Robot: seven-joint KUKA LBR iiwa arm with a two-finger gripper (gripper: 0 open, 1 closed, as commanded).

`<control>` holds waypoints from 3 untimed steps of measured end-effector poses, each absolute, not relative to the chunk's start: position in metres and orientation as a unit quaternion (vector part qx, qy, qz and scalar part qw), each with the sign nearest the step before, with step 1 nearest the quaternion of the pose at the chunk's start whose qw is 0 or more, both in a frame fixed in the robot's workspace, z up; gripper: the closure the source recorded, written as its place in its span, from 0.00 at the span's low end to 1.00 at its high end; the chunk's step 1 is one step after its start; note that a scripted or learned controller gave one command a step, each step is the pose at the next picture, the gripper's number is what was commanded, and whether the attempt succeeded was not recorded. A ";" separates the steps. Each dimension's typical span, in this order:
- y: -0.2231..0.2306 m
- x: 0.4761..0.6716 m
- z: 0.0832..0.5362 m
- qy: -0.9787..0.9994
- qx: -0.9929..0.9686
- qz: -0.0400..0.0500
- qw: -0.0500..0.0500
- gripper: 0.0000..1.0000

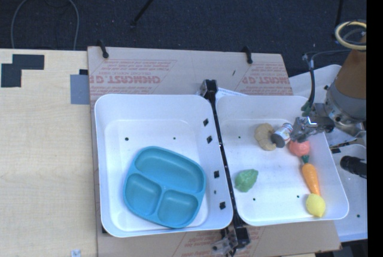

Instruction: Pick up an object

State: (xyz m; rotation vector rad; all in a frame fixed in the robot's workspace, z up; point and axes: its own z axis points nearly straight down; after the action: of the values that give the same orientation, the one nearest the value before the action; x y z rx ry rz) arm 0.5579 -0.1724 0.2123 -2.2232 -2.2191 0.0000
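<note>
My gripper [304, 129] hangs low over the back right part of the right bin [281, 214]. A red, rounded toy fruit [300, 148] lies just under and in front of it. A tan lumpy piece [262, 135] sits to the gripper's left. An orange carrot [310, 178] lies in front of the red fruit, with a yellow lemon [316, 205] at the bin's front right corner. A green leafy piece [246, 180] rests near the bin's left wall. I see nothing lifted off the bin floor.
The left bin [114, 112] holds a blue divided plate [164, 186] towards its front. A black divider rail [218, 154] runs between the two bins. Bare white floor lies in the middle of the right bin.
</note>
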 end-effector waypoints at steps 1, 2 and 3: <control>-0.112 0.566 0.220 -0.709 -0.705 0.000 0.001 1.00; -0.068 0.571 0.224 -0.709 -0.706 0.000 0.001 1.00; -0.012 0.580 0.232 -0.708 -0.706 0.000 0.001 1.00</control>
State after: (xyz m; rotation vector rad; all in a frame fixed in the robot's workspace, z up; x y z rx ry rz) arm 0.5803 -0.0121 0.2323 -2.2157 -2.2239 0.0012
